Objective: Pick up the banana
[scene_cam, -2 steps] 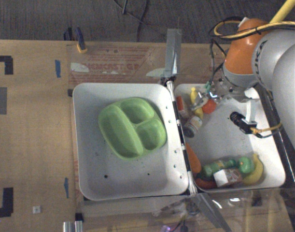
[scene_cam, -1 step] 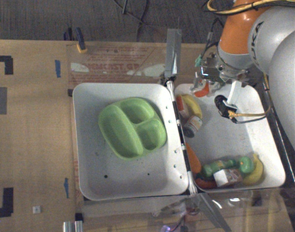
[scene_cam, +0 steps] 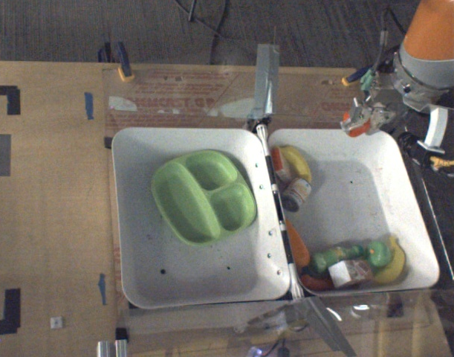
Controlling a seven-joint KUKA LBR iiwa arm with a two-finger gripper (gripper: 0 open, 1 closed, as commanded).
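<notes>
1. Your arm sits at the upper right, beyond the far right corner of the right bin. The gripper hangs just over that bin's far rim. You cannot tell from this angle whether it is spread or closed; nothing is visibly held in it.

2. Your best banana candidate is the yellow curved fruit in the right bin's upper left corner, tight against the divider wall. A small can lies just below it, touching or nearly so, and a reddish item is wedged along its left side.

3. Key relation: the banana lies left of the gripper and slightly nearer the camera, across the bin's open floor. Its long axis runs from upper left to lower right, roughly along the divider.

4. Judgement: you'd need to close across the short width, so turn the wrist to suit. The wall leaves little room on the left.

5. A second yellow fruit sits in the bottom right clutter beside a green bottle. It may also be a banana and lies well apart from the tool.

6. The left bin holds a green divided plate, which is no concern here.
</notes>
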